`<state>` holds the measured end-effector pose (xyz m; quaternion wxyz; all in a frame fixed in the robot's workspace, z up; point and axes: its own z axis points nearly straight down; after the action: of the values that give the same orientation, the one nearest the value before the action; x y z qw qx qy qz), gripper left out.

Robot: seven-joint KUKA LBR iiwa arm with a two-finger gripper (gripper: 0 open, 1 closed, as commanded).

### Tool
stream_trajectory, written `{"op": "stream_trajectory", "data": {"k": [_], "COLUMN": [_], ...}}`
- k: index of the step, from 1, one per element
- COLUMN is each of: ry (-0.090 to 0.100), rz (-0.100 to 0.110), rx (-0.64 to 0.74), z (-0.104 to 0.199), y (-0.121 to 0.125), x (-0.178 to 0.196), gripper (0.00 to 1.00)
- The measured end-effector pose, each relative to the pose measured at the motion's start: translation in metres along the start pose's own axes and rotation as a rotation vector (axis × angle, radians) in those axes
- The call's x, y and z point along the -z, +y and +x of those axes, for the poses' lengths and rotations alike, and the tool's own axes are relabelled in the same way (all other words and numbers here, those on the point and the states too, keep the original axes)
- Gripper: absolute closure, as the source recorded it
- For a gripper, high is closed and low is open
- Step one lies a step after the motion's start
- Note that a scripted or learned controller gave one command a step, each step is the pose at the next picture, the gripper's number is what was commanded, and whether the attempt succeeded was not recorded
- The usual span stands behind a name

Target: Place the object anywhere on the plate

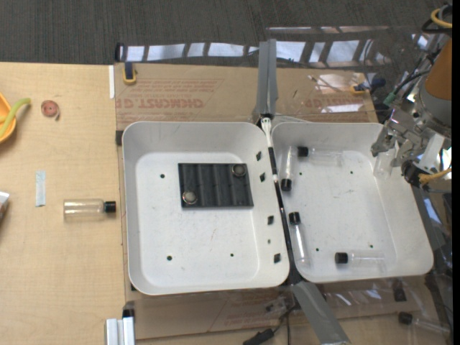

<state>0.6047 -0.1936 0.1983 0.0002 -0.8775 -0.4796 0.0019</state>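
Well, starting at the far left of the bench (pixel 65 264), a yellow thing (pixel 6 119) pokes in from the edge, with a small reddish disc (pixel 49 108) just beside it. Below those lie a pale strip (pixel 40 189) and a clear, black-capped bench vial (pixel 89 208) on its side, cap toward the bins. Next comes the left bin (pixel 144 250), resting on cardboard (pixel 187 99). In it sits the plate (pixel 215 189), black and ridged, lying flat a little above the bin's middle, with two small round bits on it: one (pixel 190 198) at its lower left corner, one (pixel 238 170) at its upper right. The right bin (pixel 359 207) touches the left one along the centre line, and the task's things are all in here, well apart from the plate: a far vial (pixel 320 154) lying crosswise near the top, a wall vial (pixel 285 172) and a low vial (pixel 296 237) both lying along the left wall, and a near vial (pixel 359 259) lying crosswise by the bottom rim. All four lie flat and have black caps. At the far right the gripper (pixel 388 155) hangs over the bin's upper right rim, amid cables; whether it is released or clenched I cannot tell from here.
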Motion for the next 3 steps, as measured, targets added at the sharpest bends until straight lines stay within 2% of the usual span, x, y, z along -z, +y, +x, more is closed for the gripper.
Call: {"op": "stream_trajectory", "data": {"k": [1,2,3], "ry": [0.001,0.001,0.0], "rz": [-0.002,0.001,0.0], "rx": [0.157,0.249,0.146], "z": [0.011,-0.026,0.091], "y": [0.057,-0.135,-0.029], "x": [0.1,0.114,0.105], "gripper": [1.0,1.0,1.0]}}
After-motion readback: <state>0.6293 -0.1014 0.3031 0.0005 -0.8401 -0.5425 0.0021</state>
